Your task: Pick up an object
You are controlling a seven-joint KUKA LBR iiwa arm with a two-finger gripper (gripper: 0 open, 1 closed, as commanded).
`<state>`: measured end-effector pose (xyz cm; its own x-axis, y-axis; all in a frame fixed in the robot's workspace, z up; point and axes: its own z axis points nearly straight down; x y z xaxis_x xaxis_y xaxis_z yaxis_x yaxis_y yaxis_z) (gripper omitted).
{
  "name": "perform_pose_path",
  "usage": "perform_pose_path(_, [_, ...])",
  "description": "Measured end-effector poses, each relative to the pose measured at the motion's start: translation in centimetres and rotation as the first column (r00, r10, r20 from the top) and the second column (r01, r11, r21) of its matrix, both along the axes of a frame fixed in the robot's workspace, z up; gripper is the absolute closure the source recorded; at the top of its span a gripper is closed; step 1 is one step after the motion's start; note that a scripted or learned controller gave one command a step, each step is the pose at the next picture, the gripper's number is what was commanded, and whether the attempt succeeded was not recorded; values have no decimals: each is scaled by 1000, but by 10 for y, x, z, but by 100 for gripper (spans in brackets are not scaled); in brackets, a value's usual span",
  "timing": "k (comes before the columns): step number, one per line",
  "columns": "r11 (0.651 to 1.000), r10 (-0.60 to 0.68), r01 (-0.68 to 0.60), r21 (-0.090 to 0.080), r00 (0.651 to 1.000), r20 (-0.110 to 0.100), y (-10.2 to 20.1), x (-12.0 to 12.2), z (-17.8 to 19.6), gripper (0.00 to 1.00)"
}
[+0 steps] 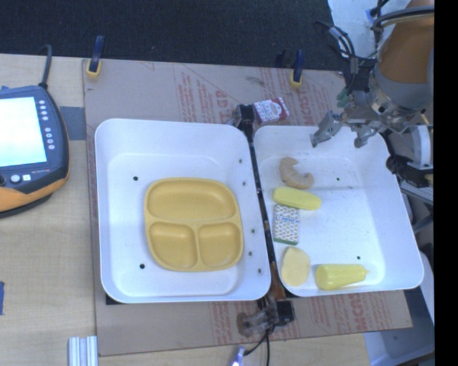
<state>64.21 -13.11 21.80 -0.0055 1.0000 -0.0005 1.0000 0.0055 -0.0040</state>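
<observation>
- Your end effector (343,133) hangs above the far edge of the right bin (382,204), near its back rim, with its two fingers spread apart and nothing between them.
- The grey arm with its orange band (404,48) comes in from the upper right of the view.
- In the right bin you have five candidate objects, all clustered toward its left side and well apart from the end effector.
- A tan curved piece (295,174) lies nearest the end effector, toward the back of the bin.
- Just in front of it lies a long yellow object (296,198), set roughly crosswise.
- A small patterned packet (286,224) sits close in front of that one, next to the bin's left wall.
- A pale yellow rounded piece (295,267) rests near the front-left corner.
- A second yellow object (340,275) lies just beside it, along the front wall.
- The left bin (118,204) holds a yellow divided tray (193,223) with three compartments.
- On the counter (30,280) to the left you can see a control tablet (21,147) with a lit screen.
- A small red-and-white packet (268,110) lies behind the bins, outside both.
</observation>
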Motion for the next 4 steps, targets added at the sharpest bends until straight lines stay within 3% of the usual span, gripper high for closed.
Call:
perform_pose_path(1, [1000,-2,2,-1,1000,-3,21,-33,-124,0])
perform_pose_path(2, [1000,-3,3,0,1000,2,1,-4,-126,0])
perform_pose_path(3, [1000,-1,1,1,1000,3,17,14,-126,0])
perform_pose_path(4, [1000,1,-1,1,1000,2,16,15,-115,100])
